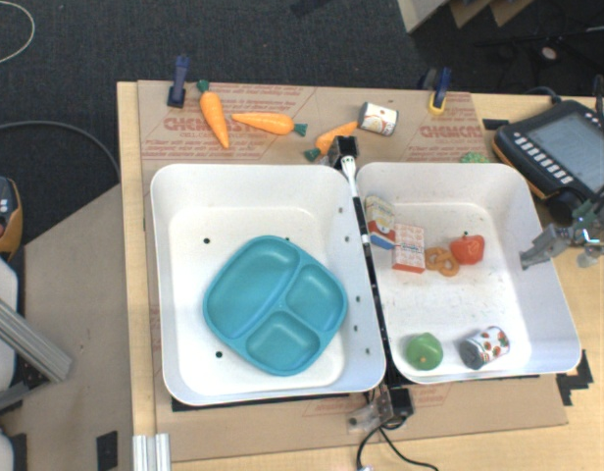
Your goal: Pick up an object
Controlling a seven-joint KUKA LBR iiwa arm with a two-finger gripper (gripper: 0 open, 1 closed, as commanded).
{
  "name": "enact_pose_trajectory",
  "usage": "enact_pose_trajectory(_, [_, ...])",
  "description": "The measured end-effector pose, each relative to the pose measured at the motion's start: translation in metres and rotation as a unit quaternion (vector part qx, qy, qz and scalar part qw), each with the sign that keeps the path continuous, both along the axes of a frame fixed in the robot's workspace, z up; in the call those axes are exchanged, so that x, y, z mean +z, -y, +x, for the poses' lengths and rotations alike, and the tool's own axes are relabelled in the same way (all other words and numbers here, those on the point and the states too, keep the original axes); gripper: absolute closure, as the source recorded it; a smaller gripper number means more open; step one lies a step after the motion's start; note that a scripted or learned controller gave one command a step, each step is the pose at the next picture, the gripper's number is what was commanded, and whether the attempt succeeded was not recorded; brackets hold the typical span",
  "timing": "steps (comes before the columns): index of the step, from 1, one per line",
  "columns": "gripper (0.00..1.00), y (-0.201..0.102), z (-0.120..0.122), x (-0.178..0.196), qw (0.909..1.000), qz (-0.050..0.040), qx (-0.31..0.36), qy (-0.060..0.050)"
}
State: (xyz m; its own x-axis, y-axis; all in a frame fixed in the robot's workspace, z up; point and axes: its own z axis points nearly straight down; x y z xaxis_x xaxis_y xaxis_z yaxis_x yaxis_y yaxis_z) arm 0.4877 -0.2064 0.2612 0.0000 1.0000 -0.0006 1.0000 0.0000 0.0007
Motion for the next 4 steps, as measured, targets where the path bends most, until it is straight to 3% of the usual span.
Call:
enact_pose_trajectory(1, [0.0, -0.052, -0.011, -0.129, 1.0, 0.004, 0.002, -0.007])
enact_pose_trajectory(2, [0.0, -0.041, 0.065, -0.179, 1.0, -0.0004, 0.001, 0.0])
enact_pose_trajectory(3, [0.0, -0.141, 0.055, -0.07, 1.0, 0.0022, 0.006, 0.005])
enact_pose_trajectory(4, [0.0, -0.109, 0.017, -0.18, 1.0, 0.001, -0.002, -0.003])
